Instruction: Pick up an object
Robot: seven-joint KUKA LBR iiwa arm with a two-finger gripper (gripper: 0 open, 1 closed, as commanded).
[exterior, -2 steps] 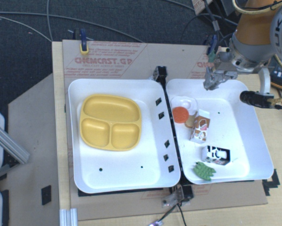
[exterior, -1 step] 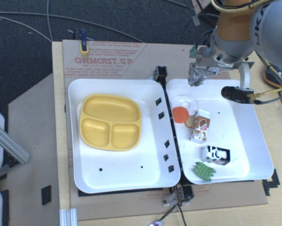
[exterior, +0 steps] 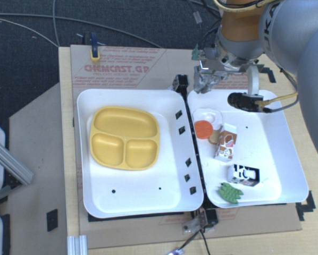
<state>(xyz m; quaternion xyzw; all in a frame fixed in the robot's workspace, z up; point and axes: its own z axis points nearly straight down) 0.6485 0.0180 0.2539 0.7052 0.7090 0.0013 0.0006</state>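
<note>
Two white bins are sitting side by side on the surface (exterior: 122,62), a yellow tray (exterior: 125,137) filling the left one while the pincer (exterior: 204,81), state unclear, is hovering above the right bin's (exterior: 284,142) orange lid (exterior: 203,129), carton (exterior: 226,144) and green toy (exterior: 231,192).

At the upper right of the frame, the arm (exterior: 294,20) is smooth grey with an orange band (exterior: 244,15), black cables looping around its metallic wrist.

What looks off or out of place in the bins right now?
Nothing looks spilled or broken. The right bin holds a loose cluster: orange lid, small carton lying askew, black-and-white item, green toy. The yellow tray sits flat in the left bin.
</note>
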